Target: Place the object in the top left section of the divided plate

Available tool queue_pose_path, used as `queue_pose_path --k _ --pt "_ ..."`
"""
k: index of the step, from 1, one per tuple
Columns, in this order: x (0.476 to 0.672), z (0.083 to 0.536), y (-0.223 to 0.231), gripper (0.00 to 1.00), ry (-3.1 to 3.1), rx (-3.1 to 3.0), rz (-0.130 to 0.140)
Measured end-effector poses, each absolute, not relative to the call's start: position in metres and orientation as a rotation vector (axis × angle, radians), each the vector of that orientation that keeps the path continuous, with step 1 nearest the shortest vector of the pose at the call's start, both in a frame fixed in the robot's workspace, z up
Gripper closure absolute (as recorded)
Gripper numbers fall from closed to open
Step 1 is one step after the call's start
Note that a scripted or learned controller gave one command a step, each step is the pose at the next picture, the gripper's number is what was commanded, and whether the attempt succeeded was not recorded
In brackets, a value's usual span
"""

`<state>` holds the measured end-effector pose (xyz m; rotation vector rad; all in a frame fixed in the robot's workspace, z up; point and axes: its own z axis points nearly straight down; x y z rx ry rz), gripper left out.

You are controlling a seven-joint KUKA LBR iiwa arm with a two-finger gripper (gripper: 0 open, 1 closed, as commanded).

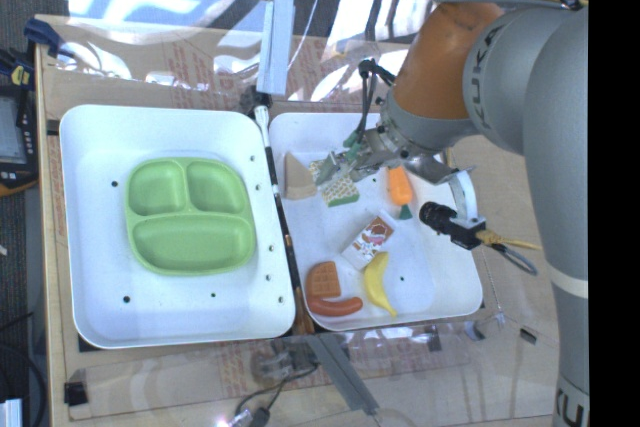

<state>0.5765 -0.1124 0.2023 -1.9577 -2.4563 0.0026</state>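
Note:
The green divided plate (190, 215) lies in the left bin (80, 215); its top left section (155, 187) holds nothing. My gripper (343, 167) is low in the right bin (445, 290), near its upper left part. It is right over a tan, waffle-like piece with a green edge (342, 191). The wrist hides where the two meet. A tan bread wedge (297, 177) lies just left of the gripper and an orange carrot (400, 187) just right of it.
Lower in the right bin lie a small white and red carton (369, 241), a yellow banana (377, 283) and a brown hot dog (328, 290). A black fitting (450, 222) juts over that bin's right side. The arm covers its upper right.

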Motion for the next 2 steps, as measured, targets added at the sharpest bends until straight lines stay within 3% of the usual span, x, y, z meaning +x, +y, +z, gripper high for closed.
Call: queue_pose_path --k 1,2 --pt "0.560 0.190 -0.032 1.00 -2.526 -1.861 0.006" --pt "0.609 0.229 0.053 1.00 -2.536 -1.851 0.001"
